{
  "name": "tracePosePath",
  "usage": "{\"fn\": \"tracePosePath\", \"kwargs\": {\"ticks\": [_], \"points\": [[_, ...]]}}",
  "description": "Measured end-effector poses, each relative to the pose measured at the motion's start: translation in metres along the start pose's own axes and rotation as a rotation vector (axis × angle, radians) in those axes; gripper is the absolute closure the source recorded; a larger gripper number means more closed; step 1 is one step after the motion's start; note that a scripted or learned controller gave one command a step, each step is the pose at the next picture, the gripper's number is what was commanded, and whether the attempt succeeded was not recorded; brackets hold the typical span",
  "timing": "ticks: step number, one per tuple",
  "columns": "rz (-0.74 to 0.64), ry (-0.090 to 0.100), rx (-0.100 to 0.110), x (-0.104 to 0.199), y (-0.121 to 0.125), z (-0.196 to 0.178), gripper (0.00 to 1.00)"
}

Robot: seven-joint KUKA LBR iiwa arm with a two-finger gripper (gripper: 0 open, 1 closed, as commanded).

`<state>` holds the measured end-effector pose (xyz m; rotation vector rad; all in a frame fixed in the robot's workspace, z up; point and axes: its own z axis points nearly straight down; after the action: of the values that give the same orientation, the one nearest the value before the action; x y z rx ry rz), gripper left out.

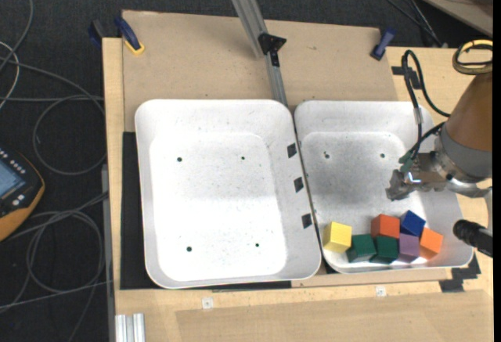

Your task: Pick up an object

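Several small coloured blocks lie bunched along the near edge of the right bin (352, 117): a yellow block (339, 235), two green blocks (362, 247), an orange-red block (384, 225), a blue block (412, 221), a purple block (409, 244) and an orange block (431, 239). My gripper (399, 186) hangs over the right side of that bin, just above and behind the blue and orange-red blocks. Nothing shows between its fingers.
The left bin (156, 117) lies beside the right one, with black clips (297, 184) along their shared edge. A slanted metal pole (249, 12) rises from the back of the bench. Cables run along the floor on the left.
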<state>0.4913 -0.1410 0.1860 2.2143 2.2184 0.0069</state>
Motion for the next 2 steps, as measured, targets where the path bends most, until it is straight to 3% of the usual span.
{"fn": "tracePosePath", "kwargs": {"ticks": [2], "points": [[0.000, 0.000, 0.001, -0.004, 0.002, -0.098, 1.00]]}}
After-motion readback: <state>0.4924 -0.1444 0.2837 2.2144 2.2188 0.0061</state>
